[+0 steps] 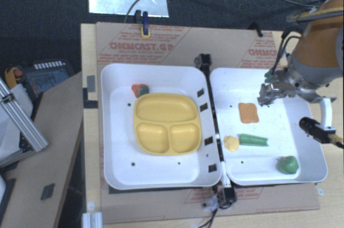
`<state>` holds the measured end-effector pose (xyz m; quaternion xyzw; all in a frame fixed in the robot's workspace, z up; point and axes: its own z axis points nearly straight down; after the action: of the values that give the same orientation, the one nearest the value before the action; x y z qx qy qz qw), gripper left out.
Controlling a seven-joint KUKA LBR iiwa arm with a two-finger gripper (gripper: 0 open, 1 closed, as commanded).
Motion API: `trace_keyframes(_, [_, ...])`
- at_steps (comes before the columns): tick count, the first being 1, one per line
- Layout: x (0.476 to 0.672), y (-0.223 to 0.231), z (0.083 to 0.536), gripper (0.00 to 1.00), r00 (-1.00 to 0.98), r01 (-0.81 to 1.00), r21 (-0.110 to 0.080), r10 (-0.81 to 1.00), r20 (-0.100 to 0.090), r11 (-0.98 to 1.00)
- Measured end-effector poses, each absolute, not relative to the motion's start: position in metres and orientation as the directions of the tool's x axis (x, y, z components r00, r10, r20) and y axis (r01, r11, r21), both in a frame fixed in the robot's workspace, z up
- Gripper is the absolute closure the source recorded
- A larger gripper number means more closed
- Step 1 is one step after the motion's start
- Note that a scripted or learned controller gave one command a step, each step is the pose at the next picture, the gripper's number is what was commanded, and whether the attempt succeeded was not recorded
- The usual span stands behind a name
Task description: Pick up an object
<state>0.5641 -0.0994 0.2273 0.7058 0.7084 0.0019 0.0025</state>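
Observation:
In the right bin (306,168) lie an orange flat piece (248,113), a green long piece (252,140), a small yellow piece (231,143) touching its left end, and a green round piece (287,164) near the front right corner. My gripper (265,97) hangs over the back of this bin, just up and right of the orange piece. Nothing shows between its fingers.
The left bin (115,130) holds a yellow three-compartment tray (165,122) and a small red-and-green piece (140,90) behind the tray's back left corner. A black divider (209,114) runs between the bins.

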Motion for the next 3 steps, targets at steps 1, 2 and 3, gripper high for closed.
trace_keyframes(1, [0.565,-0.1,0.254,1.0,-0.004,1.0,0.005,1.0,-0.001,0.004])
trace_keyframes(2, [0.586,-0.042,0.255,1.0,-0.01,1.0,0.004,1.0,0.001,0.01])
trace_keyframes(3, [0.607,0.014,0.238,1.0,-0.01,1.0,0.002,1.0,0.001,0.01])
